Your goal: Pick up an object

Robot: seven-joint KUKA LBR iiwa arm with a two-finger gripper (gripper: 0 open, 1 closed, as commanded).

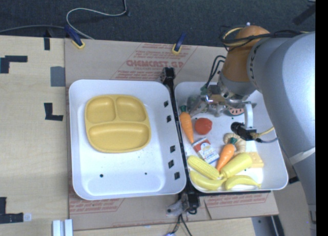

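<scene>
The right bin (279, 171) holds several toy foods. An orange carrot (186, 126) lies along its left wall with a red tomato (203, 125) beside it. Nearer the front are a small red and white carton (206, 150), a second carrot (226, 155), a corn cob (203, 167), a yellow squash-like piece (238, 163) and a banana (241, 181). My gripper (206, 102) hangs low over the bin's far left part, just above and behind the tomato. No object shows inside it.
The left bin (82, 168) carries a yellow divided plate (117, 123) in its far half. A small mushroom (230, 138) sits mid-bin on the right. My grey arm (287, 91) covers the right bin's far right side. Black clips line the divider (174, 143) between the bins.
</scene>
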